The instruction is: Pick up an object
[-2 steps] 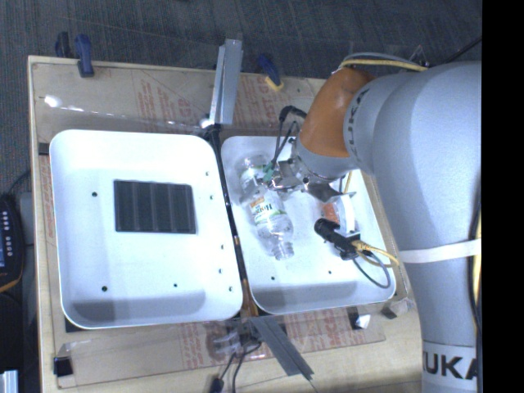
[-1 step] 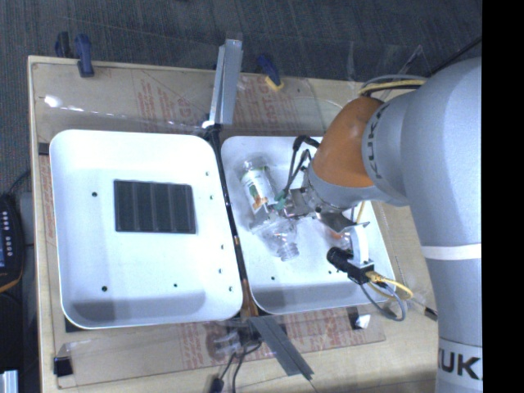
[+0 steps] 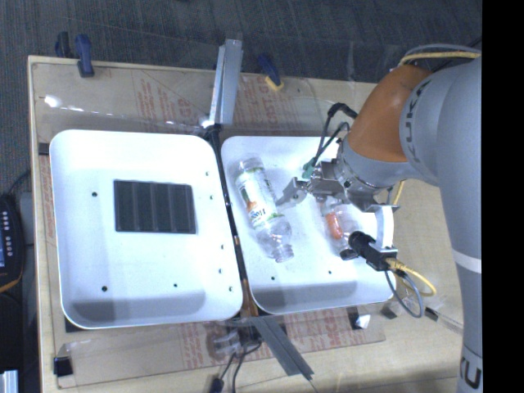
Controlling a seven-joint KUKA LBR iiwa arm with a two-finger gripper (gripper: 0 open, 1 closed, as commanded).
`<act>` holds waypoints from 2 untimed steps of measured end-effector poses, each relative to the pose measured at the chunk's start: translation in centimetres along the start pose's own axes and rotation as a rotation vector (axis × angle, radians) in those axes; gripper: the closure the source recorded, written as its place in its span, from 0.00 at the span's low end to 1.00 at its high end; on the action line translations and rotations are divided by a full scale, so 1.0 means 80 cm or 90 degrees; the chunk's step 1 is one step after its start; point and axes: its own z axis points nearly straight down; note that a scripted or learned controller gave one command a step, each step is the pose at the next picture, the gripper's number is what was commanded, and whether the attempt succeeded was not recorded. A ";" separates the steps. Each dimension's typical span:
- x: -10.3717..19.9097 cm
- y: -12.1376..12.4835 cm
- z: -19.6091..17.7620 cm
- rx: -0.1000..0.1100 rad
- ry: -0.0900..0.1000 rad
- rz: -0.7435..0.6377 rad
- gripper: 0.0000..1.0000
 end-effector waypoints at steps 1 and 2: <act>-0.055 0.009 -0.039 0.000 0.000 -0.087 0.00; -0.062 0.005 -0.044 0.001 0.001 -0.158 0.00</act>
